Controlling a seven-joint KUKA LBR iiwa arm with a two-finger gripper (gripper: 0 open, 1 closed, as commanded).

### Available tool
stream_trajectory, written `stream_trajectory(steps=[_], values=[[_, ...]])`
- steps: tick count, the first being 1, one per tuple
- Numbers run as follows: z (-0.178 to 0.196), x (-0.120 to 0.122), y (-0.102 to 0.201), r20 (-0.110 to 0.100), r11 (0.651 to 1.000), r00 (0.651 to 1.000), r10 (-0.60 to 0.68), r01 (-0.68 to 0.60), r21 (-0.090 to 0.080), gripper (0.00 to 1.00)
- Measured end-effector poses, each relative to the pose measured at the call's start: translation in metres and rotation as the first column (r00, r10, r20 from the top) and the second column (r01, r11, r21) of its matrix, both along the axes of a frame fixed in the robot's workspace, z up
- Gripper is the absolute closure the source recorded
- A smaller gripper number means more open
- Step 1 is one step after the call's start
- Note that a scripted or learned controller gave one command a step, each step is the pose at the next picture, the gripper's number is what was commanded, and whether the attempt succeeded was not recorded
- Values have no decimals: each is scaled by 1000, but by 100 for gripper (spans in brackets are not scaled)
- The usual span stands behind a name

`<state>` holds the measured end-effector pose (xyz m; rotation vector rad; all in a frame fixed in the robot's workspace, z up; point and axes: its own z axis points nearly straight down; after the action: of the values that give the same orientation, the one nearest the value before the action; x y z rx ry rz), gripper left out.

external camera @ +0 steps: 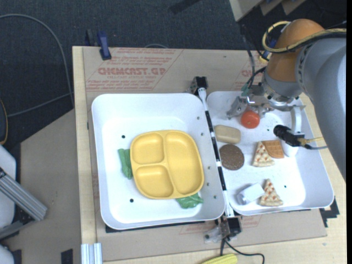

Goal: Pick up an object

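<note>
As the task names no particular object, the likeliest target is judged from position: the gripper (pixel 251 108) stands at the far end of the right bin (pixel 316 188), directly over and close against a small red ball (pixel 251 120), tomato-like in shape. Whether the jaws are open or closed cannot be told, as the wrist housing covers them. The ball is not seen to be clasped, so no hold is recorded.

The ball appears to rest on the bin floor, apart from its neighbours, which leaves room for an approach from above. Nearest it, toward the divider, lies a tan bread roll (pixel 227 133), and beside that a brown round patty (pixel 231 157). Further along are a pizza slice (pixel 262 155) touching a brown cracker (pixel 276 148), then a second pizza slice (pixel 269 194) with a pale block (pixel 249 193) just beside it.

The left bin (pixel 107 120) carries a yellow divided plate (pixel 165 164) lying over green leaf pieces (pixel 125 164), well apart from the arm. Both bins sit side by side on the tabletop (pixel 137 70).

Risk, as judged: a round ball may roll out of a closing grip.
</note>
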<state>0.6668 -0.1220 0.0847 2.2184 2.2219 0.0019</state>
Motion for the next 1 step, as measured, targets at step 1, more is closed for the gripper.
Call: stream_trajectory(steps=[1], values=[[11, 1, 0, 4, 1000, 1000, 1, -1, -2, 100]])
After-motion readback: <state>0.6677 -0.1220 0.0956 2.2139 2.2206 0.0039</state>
